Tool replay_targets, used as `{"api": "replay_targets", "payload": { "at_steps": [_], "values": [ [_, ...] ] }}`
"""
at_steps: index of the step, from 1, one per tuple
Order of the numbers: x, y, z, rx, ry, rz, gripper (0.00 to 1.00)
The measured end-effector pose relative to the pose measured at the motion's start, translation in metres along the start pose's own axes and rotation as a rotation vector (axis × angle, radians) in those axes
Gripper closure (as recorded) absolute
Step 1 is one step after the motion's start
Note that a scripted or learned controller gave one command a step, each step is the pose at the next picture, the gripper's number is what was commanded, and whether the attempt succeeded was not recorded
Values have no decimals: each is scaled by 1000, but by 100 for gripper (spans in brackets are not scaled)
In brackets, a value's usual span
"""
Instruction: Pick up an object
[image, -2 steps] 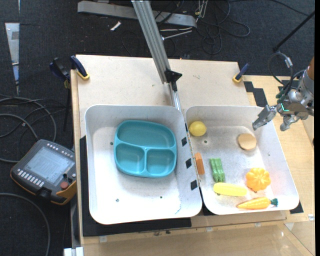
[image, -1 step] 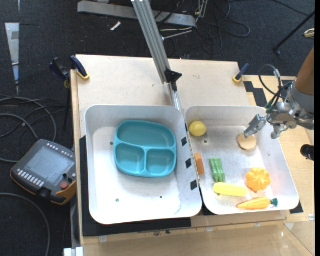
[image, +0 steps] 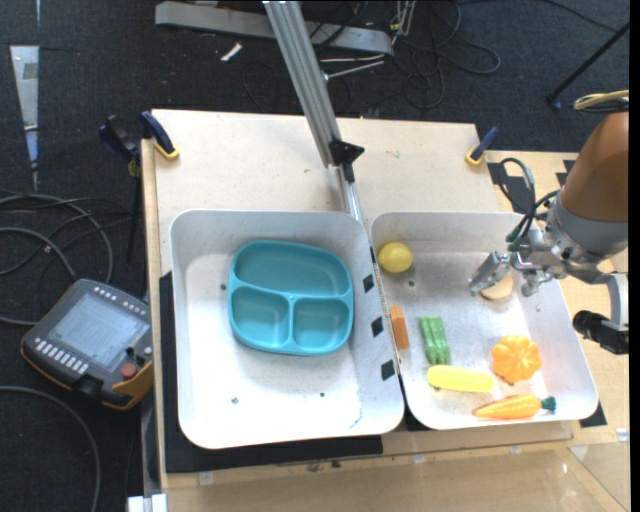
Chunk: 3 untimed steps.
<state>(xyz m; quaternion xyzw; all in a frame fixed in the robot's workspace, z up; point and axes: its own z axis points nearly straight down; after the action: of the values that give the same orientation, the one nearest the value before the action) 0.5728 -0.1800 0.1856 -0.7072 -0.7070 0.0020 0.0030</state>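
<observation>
- Nearest to us, along the front edge of the right bin, we see an orange carrot with a green stem end, lying almost flat across the front right corner.
- Just behind the carrot lies a yellow piece shaped like a corn cob or banana, and beside it to the right sits an orange pumpkin-like toy.
- We see a green ribbed vegetable lying near the middle of that bin, and a small orange block against its left wall.
- A yellow lemon-like ball rests in the back left corner of the right bin.
- We find the gripper near the back right of the right bin, hanging from the grey arm that comes in from the right.
- Its fingers are spread, one to either side of a small pale round object that lies on the bin floor; we cannot tell whether they touch it.
- In the left bin we see a teal divided plate with three compartments, set toward the back and middle.
- Both bins sit side by side on the wooden bench, their inner walls touching.
</observation>
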Motion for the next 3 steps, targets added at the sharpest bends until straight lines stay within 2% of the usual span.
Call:
{"api": "replay_targets", "payload": {
  "at_steps": [1, 2, 3],
  "values": [
    [2, -10, 50, -1, 0, 0, 0],
    [2, -8, 36, -9, -2, 0, 100],
    [2, -4, -28, -15, -4, -3, 100]
  ]
}}
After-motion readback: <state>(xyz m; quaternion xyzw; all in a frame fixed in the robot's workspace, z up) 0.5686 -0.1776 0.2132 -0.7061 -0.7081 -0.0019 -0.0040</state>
